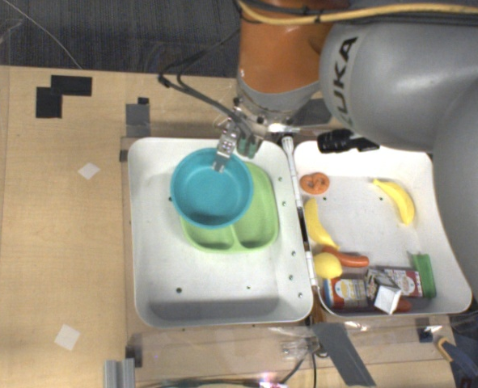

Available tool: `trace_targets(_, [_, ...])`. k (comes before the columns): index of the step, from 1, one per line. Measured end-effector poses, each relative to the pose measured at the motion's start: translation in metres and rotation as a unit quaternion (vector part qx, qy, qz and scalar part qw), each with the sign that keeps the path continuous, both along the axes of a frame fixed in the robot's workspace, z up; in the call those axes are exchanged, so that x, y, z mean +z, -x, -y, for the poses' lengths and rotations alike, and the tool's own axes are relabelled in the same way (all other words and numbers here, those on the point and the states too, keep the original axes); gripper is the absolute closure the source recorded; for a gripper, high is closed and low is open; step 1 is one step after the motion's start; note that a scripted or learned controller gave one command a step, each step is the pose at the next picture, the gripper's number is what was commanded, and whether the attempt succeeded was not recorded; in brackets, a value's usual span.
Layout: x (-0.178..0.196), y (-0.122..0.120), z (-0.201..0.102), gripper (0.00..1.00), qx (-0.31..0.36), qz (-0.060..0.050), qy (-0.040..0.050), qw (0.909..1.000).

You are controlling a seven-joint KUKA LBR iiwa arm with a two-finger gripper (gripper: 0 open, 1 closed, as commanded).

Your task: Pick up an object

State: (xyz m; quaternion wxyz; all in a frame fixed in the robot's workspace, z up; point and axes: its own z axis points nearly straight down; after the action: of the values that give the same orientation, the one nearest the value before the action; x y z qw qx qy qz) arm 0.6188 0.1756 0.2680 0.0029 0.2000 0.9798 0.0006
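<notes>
Two bananas (396, 200) (right bin (441, 217)) lie apart from the tool (232, 150).

My left bin (154, 289) lies bare along its near edge; the blue bowl (212, 191) and green tray (251, 229) block its far middle.

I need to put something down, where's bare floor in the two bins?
Left bin: bare along the left wall and the front strip below the green tray under the blue bowl. Right bin: bare centre, between the bananas. Its front edge is crowded with packets.
</notes>
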Motion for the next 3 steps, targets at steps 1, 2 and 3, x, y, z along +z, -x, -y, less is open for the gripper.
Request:
trace_targets(1, [-0.033, -0.036, -0.025, 1.00, -0.033, -0.003, 0.0000, 0.9994])
trace_targets(2, [-0.064, -0.027, -0.060, 1.00, -0.095, -0.003, -0.0007, 0.9955])
trace_targets(3, [0.006, -0.005, -0.017, 1.00, 0.144, 0.001, 0.0001, 0.9896])
